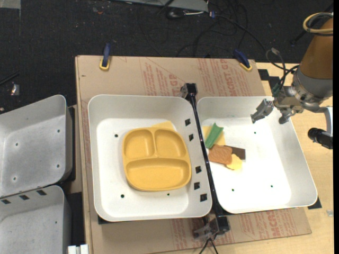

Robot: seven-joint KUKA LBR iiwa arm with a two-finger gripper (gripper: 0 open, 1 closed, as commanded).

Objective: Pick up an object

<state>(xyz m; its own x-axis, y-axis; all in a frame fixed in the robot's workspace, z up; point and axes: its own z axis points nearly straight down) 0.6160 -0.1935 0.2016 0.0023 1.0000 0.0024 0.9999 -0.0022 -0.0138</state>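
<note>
A small pile of objects lies in the right bin (275, 192) near its left wall: a green strip (214, 135), a brown biscuit-shaped piece (220, 154), a yellow piece (235, 164) and a dark brown block (239, 153). My gripper (273, 112) hangs over the bin's far right corner, well right of the pile, its two fingers spread apart with nothing between them.
The left bin (106, 142) holds a yellow divided tray (157, 159) with a pale yellow sheet (165, 126) under its far edge. A black divider (199, 152) runs between the bins. Grey metal trays (32, 142) lie at the far left.
</note>
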